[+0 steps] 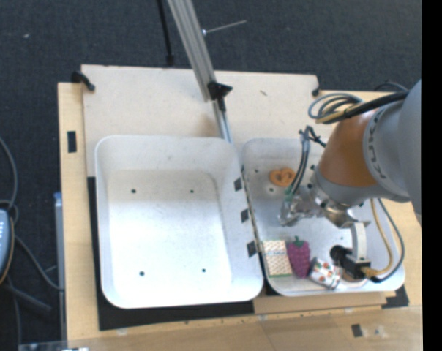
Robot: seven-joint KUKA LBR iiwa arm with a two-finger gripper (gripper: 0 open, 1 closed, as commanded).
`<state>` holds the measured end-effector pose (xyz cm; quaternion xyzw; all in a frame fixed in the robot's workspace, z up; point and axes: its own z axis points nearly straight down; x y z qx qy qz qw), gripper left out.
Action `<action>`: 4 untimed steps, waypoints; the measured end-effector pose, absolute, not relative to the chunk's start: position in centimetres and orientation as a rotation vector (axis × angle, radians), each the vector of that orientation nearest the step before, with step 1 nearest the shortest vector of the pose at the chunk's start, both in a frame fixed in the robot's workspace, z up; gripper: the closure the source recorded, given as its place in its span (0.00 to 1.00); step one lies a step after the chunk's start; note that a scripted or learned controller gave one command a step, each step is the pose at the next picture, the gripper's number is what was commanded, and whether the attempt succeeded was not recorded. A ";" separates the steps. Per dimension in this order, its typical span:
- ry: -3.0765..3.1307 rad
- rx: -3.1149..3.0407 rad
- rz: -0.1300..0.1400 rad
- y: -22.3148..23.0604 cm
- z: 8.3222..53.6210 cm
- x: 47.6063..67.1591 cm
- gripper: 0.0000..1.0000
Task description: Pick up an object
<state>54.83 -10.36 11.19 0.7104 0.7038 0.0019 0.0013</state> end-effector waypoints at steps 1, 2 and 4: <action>2.208 2.226 0.007 -10.9 17.0 54.2 1.00; 2.208 2.225 0.006 -11.9 21.9 54.1 1.00; 2.228 2.212 0.004 -7.5 26.3 57.0 1.00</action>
